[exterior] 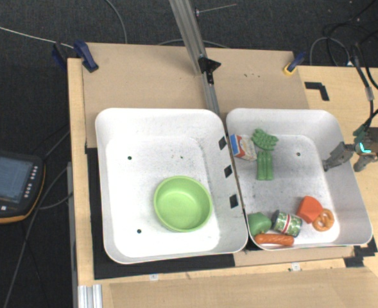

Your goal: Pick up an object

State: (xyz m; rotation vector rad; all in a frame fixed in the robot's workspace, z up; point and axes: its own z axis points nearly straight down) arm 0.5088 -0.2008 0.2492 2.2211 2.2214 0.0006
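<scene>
1. I see the end effector (350, 157) at the right edge of the right bin (343, 128), hanging over its rim, with two dark fingers (334, 157) splayed apart and nothing between them.
2. To its left, across the bin floor, lies a green toy hand (264, 153) with its fingers at the far end and its stem pointing toward the near edge.
3. Just beyond the toy hand, farther left from the end effector, sits a small red-and-white carton (242, 147); there is print on it, but it is too small for me to read.
4. Nearer me and slightly left of the end effector is an orange block (309, 207), touching a pretzel-shaped toy (323, 219).
5. Farther left along the near wall I see a small can (285, 223) lying on its side with a green-and-white label, unreadable, beside a green lump (259, 223) and an orange sausage-like piece (274, 239).
6. Far to the left, in the left bin (111, 140), rests a green bowl (183, 203), upright.
7. Both bins stand on the tan worktop (253, 72).
</scene>
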